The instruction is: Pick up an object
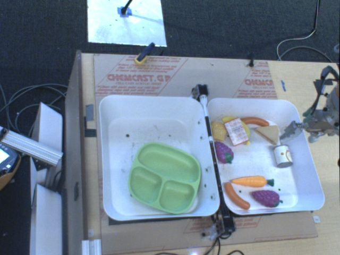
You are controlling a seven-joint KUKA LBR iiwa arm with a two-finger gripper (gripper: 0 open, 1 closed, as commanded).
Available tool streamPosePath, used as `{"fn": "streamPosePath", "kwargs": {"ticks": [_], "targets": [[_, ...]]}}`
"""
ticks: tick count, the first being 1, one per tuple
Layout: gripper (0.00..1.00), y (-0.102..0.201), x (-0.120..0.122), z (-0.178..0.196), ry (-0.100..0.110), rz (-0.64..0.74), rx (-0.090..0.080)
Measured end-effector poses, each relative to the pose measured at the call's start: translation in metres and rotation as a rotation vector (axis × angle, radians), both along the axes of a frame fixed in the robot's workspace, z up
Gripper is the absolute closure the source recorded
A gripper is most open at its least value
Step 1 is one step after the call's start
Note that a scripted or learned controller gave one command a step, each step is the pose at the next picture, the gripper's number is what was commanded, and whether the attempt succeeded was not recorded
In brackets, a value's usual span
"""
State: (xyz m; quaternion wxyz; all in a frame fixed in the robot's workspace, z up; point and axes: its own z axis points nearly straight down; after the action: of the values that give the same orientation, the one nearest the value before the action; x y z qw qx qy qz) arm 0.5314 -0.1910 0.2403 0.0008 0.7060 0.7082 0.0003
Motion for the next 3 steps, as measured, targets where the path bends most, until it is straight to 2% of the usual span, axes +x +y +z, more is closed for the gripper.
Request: {"fn": "streamPosePath", "kwargs": {"ticks": [1,2,3], "targets": [[0.0,0.016,0.076,-0.053,0.001,0.001,0.001],[0.0,0.008,0.031,-0.131,-0.016,0.001,-0.004],[0.0,0.032,0.142,-0.149,-0.015,0.002,-0.006]]}}
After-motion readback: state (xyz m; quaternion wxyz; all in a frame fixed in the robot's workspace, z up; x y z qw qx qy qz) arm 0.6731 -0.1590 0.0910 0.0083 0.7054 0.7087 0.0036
